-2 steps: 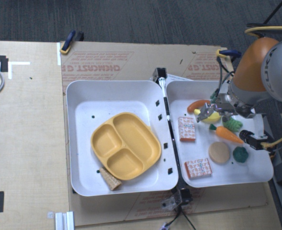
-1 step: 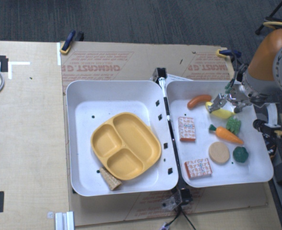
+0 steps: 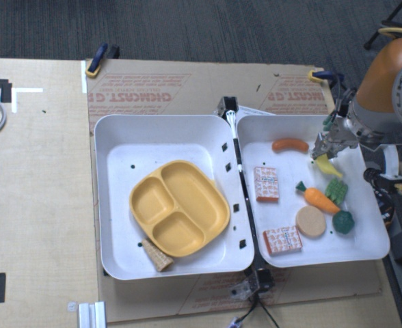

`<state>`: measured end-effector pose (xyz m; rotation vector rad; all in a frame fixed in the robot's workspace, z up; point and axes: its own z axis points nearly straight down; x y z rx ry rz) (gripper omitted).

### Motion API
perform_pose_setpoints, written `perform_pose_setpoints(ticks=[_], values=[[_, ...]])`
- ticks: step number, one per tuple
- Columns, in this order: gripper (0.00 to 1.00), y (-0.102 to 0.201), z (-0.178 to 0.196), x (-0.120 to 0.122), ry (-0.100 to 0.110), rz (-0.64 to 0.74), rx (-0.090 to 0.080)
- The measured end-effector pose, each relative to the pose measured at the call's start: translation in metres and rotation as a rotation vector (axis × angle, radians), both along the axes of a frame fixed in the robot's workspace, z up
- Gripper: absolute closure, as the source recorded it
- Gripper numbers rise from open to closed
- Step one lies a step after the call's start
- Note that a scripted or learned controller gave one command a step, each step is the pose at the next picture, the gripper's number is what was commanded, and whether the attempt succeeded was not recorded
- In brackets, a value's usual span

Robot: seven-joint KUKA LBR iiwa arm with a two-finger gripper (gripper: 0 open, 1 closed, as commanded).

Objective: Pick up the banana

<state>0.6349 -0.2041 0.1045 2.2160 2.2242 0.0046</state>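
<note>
A: Gripper position?
B: Low over right bin, far corner, directly above banana. Finger spacing: cannot tell.
A: Banana status?
B: Lying on bin floor, upper end under the fingers. Just beside carrot and broccoli; sausage to the left. Yellow divided plate in left bin.
</note>
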Motion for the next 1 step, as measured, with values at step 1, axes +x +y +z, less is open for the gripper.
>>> perform_pose_setpoints(ticks=[1], values=[[1.0, 0.0466, 0.0598, -0.0282, 0.005, -0.24, 0.0]])
